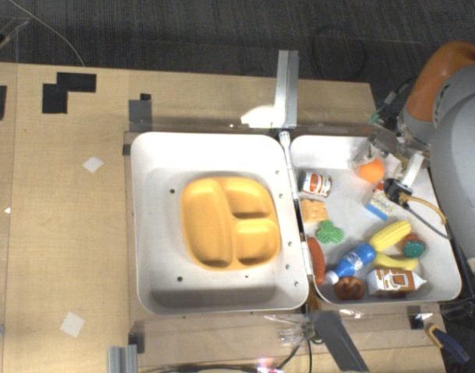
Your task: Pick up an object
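While the hand hangs low over the far right corner of the right bin, just beside a small orange ball, I cannot tell whether it is parted or closed, and nothing shows held in it. The ball looks the likely target: it lies apart from the crowded toys nearer the front, the corn, blue bottle and carton. A good grasp, I judge, means centring over the ball, descending straight, and staying off the bin wall, since a round thing rolls away easily.
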Robot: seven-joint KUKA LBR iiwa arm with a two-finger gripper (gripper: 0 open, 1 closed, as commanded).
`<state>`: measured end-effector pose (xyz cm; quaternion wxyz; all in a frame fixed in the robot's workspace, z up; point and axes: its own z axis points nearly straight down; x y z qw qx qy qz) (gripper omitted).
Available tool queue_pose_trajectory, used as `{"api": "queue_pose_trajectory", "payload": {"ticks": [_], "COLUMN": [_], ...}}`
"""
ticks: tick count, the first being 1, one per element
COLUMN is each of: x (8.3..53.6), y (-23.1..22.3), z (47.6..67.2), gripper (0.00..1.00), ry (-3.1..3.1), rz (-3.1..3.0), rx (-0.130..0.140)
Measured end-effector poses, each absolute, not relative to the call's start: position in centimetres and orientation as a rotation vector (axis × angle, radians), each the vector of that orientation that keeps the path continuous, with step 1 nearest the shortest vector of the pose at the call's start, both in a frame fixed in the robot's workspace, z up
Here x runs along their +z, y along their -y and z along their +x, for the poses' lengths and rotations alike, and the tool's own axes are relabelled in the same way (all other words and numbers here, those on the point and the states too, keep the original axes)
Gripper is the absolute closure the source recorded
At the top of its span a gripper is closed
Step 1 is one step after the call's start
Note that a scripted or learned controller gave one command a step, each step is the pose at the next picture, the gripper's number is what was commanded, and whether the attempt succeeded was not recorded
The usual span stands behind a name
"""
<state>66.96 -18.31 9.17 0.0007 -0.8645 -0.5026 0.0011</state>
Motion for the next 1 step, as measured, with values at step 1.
{"api": "queue_pose_trajectory", "payload": {"ticks": [1], "x": [8.73], "y": [14.81], "z": [63.21], "gripper": [0.0], "ry": [2.143], "rz": [-2.304], "rx": [-0.008]}}
